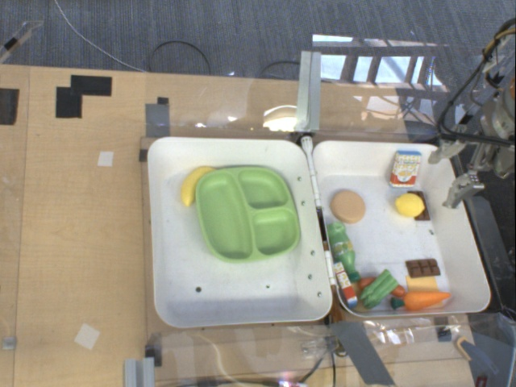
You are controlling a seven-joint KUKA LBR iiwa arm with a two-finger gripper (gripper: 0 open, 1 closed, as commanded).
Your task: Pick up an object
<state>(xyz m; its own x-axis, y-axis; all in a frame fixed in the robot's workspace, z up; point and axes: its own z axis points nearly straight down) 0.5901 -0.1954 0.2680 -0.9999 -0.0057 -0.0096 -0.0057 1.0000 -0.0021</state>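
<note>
Bins sit side by side: the left bin [173, 297] bears a green plate [246, 212] with a banana [190, 185] at its ten o'clock. The right bin [463, 256] carries a cookie [348, 205], lemon [410, 205], carton [406, 168], bottle [342, 248] and carrot [426, 300]. At its three o'clock rim waits the gripper [461, 190]; whether spread or pressed together, I cannot tell.

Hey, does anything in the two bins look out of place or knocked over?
Mostly tidy. One oddity: the yellow banana in the left bin is half tucked under the green divided plate. The green bottle lies on its side against the right bin's wall.

Banana [192, 185] half under green plate [246, 213]
</note>
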